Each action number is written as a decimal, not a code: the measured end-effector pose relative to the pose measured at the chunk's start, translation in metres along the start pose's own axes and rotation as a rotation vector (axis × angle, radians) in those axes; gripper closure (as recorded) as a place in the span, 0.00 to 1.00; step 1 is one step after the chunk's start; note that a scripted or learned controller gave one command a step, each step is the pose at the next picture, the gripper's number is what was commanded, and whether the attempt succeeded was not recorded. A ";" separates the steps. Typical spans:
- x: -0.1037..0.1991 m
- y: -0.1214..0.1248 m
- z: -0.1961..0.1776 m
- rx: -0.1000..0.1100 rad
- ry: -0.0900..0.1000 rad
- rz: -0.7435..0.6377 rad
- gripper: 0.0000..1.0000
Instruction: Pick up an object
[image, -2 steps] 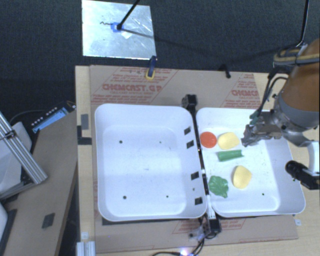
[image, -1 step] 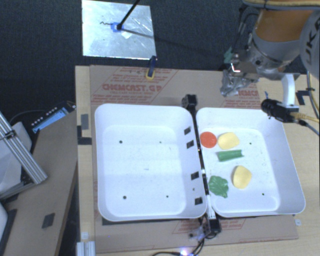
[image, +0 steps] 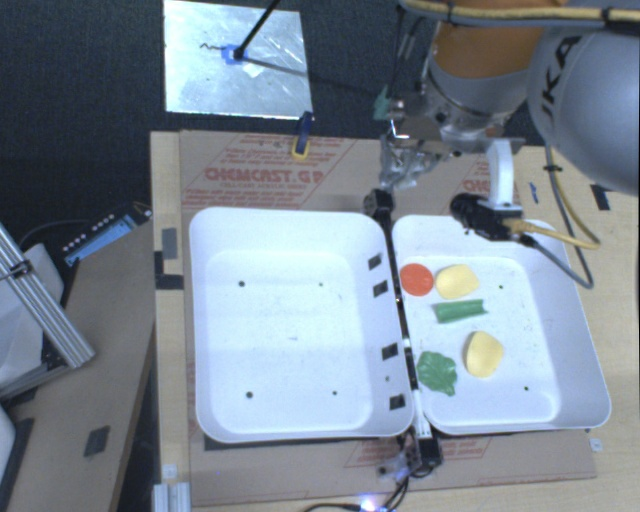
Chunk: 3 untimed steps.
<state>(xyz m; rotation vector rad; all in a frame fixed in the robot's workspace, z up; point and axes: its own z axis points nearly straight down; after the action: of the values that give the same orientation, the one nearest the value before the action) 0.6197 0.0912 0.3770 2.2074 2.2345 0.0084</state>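
1. The gripper (image: 403, 172) is seen at the top of the view, above the far ends of the two bins and near the seam between them; how wide it stands cannot be told from this view.
2. Nothing is seen held at the gripper.
3. The right bin (image: 560, 330) lies below and to the right of the gripper, and all the objects are found in it, well apart from the gripper.
4. Nearest the gripper, an orange disc (image: 417, 279) is seen beside the bin's left wall, with a yellow lump (image: 457, 282) just beside it on the right.
5. A green strip (image: 459, 311) lies just below these two.
6. Farther on, a green leafy piece (image: 437, 372) and a second yellow lump (image: 483, 354) lie side by side.
7. The left bin (image: 290, 320) adjoins the right one.
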 end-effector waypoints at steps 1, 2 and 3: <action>0.002 0.048 -0.015 -0.003 -0.003 0.007 1.00; 0.030 -0.025 0.011 0.008 -0.002 0.006 1.00; 0.035 -0.139 0.092 0.019 -0.004 0.010 1.00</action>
<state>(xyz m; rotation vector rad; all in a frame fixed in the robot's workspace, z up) 0.4805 0.1248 0.2843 2.2254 2.2314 -0.0180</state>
